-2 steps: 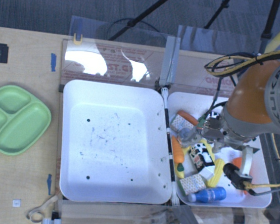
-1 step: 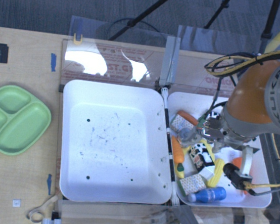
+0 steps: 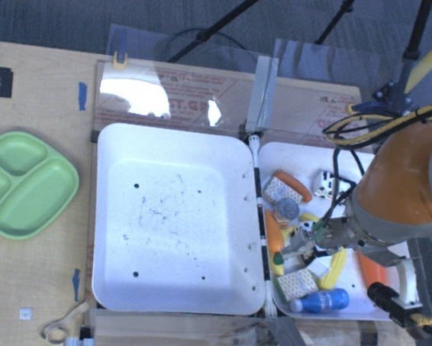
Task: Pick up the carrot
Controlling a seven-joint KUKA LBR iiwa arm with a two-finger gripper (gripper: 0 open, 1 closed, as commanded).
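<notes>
Gripper (image 3: 306, 243): lowered into the right bin (image 3: 355, 313); finger state cannot be told.
Carrot (image 3: 272, 234): laid along the bin's left wall, just left of the gripper, likely targeted.
Clutter: corn (image 3: 335, 268), bottle (image 3: 323, 301) crowded alongside.

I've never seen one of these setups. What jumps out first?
The big orange and grey arm leans in from the right over the right bin, which is crowded with toy food, including a blue bottle and a corn cob. A green divided plate sits on the bench at far left.
</notes>
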